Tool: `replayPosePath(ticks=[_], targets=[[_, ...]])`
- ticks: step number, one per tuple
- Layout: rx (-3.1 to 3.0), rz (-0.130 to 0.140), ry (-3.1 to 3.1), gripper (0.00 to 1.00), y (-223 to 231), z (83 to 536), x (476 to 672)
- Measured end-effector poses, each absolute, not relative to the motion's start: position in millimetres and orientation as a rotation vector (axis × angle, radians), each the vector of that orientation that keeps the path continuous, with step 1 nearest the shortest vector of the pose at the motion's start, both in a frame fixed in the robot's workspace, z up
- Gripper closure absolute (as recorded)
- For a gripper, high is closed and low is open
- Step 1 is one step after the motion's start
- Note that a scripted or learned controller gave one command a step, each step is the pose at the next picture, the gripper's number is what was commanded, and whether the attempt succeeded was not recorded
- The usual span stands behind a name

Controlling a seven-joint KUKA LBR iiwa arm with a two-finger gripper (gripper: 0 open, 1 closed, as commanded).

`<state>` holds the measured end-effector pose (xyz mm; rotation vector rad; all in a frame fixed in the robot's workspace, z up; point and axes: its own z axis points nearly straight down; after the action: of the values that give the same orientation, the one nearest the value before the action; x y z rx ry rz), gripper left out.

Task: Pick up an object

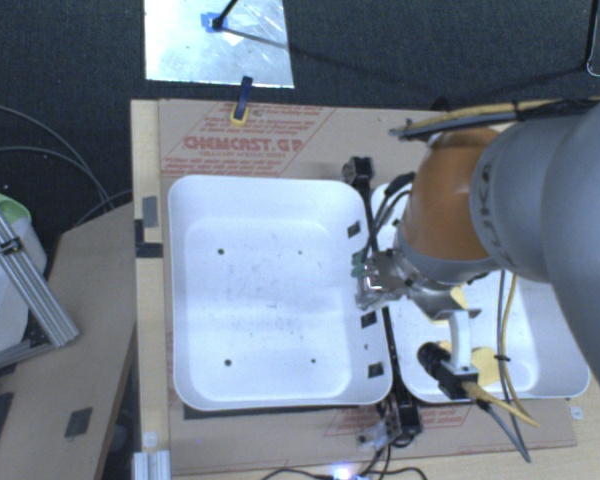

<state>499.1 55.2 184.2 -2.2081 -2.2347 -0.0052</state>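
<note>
1. Grey arm [550, 198] fills the right side, nearest the camera, its orange band [445, 203] hanging over the right bin [555, 378].
2. Its gripper [390, 283] sits low at the seam between the two bins; whether the fingers are open or closed cannot be told.
3. Yellow pieces [488, 368] lie in the right bin, near edge, partly hidden by a black and white part of the wrist.
4. Left bin [270, 293] offers a broad bare floor inside its raised rim.
5. Both bins rest on the brown surface [245, 138].
</note>
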Motion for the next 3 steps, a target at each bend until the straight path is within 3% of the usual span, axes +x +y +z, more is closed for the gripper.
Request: replayPosePath(ticks=[1,2,3], targets=[[-2.215,-0.006,-2.231,1.00,50,195,499.8],[-2.219,-0.013,-2.232,1.00,54,279,487.7],[-2.223,-0.026,-2.236,1.00,53,418,488.3]])
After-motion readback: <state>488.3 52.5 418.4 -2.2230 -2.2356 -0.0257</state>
